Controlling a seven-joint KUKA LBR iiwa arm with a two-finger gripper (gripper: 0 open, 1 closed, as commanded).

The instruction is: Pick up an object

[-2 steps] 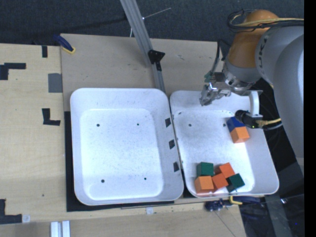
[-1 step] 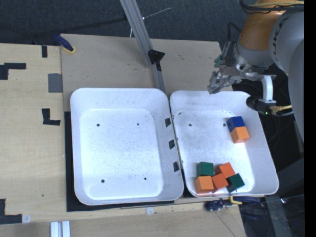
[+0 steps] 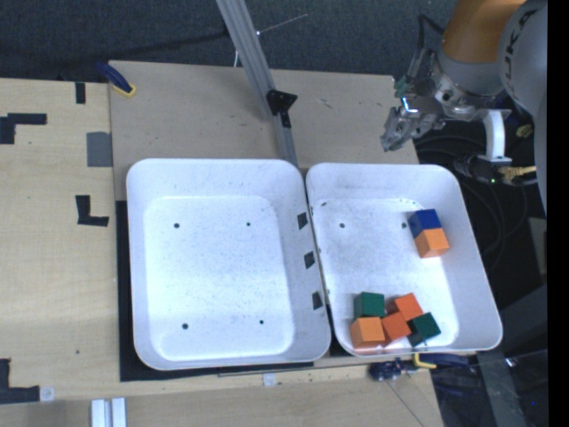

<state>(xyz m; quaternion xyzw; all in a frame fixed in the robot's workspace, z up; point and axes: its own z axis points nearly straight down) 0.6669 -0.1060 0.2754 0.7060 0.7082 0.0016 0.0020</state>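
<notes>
In the right bin (image 3: pixel 462 203), a blue block (image 3: pixel 425 220) touches an orange block (image 3: pixel 432 242) near the far right wall. At the near edge cluster two green blocks (image 3: pixel 369 304) (image 3: pixel 424 326) and three orange blocks (image 3: pixel 367 330) (image 3: pixel 407 307) (image 3: pixel 396 326), packed together, some tilted.

Open floor beside clustered blocks (image 3: pixel 391 318)

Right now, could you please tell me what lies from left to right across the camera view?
Left bin → right bin, with its green and orange blocks, then the blue block → gripper above the right bin's far edge.
</notes>
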